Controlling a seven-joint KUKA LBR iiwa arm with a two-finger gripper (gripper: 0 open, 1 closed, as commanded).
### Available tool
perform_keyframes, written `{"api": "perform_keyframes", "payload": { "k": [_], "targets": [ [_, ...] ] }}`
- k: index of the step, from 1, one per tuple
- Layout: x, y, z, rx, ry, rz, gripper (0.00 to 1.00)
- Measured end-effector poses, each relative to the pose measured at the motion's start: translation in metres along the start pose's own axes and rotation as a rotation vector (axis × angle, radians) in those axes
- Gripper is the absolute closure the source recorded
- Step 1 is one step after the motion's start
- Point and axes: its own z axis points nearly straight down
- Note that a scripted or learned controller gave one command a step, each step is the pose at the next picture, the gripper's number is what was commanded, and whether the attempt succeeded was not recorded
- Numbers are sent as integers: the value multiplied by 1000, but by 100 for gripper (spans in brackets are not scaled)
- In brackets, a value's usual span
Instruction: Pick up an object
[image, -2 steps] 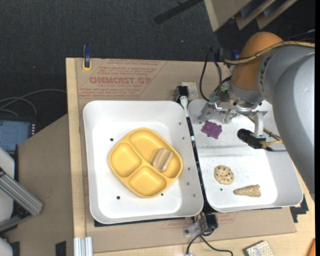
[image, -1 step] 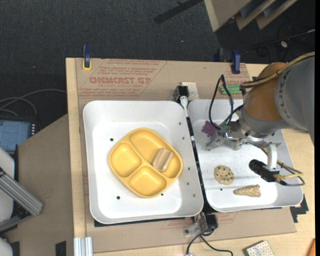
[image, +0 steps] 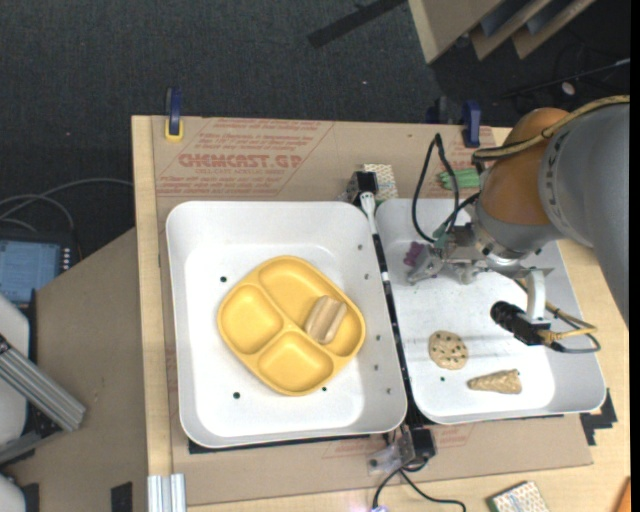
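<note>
Tan, round, dark-speckled cookie (image: 448, 350) lies flat beside a pale wedge (image: 496, 381).

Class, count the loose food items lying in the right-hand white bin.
2: a cookie near the bin's left-front area and a pizza slice just right of it, nearer the front edge. The arm covers the bin's back part, so more may be hidden.

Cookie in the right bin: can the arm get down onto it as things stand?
Probably yes. The cookie lies flat on the right bin's floor with bare space around it; the pizza slice sits apart, lower right. The gripper hangs above the same bin.
</note>
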Motion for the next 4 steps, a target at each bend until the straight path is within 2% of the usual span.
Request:
{"api": "perform_keyframes", "payload": {
  "k": [1, 2, 3, 4],
  "targets": [
    [9, 33, 0, -1, 0, -1, 0],
    [7, 33, -14, 0, -2, 0, 100],
    [8, 32, -13, 3, -1, 0, 0],
    [-51, 19, 1, 6, 0, 6, 0]
  ]
}}
